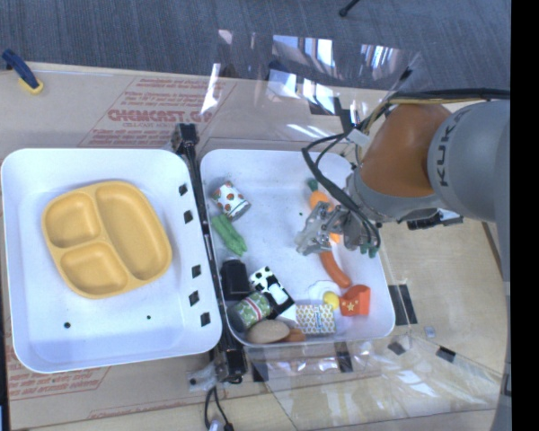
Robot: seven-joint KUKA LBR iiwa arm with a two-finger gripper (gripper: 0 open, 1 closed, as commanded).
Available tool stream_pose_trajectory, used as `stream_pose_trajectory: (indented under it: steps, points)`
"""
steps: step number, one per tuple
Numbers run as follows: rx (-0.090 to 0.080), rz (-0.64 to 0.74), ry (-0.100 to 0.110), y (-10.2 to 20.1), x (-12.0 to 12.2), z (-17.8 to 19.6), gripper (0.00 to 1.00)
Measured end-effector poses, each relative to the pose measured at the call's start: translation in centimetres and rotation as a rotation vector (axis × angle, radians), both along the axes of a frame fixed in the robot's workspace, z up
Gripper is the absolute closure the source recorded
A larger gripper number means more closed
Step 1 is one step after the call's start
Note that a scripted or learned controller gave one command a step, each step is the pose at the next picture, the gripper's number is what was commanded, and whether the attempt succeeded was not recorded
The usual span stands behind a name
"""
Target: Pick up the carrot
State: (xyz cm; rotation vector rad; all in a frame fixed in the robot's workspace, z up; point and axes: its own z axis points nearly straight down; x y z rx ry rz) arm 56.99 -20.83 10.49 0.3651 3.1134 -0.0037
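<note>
The gripper (pixel 316 237) hangs low in the right bin (pixel 269 164), and I cannot tell how it is set. The carrot (pixel 334 268) lies right beside it, toward the red box (pixel 355 301). Farther from the carrot sit a green pod (pixel 228 233), a small can (pixel 231 199) and a black-and-white toy (pixel 270 286).

I work in a robotics lab: my grey-and-orange arm (pixel 431 164), two white plastic bins (pixel 36 330), grey carpet (pixel 117 12), toy props.

Yellow three-compartment plastic tray (pixel 106 237) in left white bin (pixel 36 344). Right white bin (pixel 269 164): small printed can (pixel 230 199), green pod-shaped toy (pixel 228 233), black-and-white cow-patterned toy (pixel 270 286), red block (pixel 355 301). Blue-yellow clamp (pixel 22 71) on worktop corner.
</note>
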Motion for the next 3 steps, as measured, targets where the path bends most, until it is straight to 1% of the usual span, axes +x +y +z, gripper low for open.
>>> stream_pose_trajectory:
  steps: [1,2,3]
  points:
    - [-0.001,-0.004,-0.009,2.0,5.1,12.8,1.00]
    - [0.002,0.068,0.004,-0.2,2.9,-1.2,1.00]
    - [0.004,-0.150,0.005,4.2,1.2,3.5,1.00]
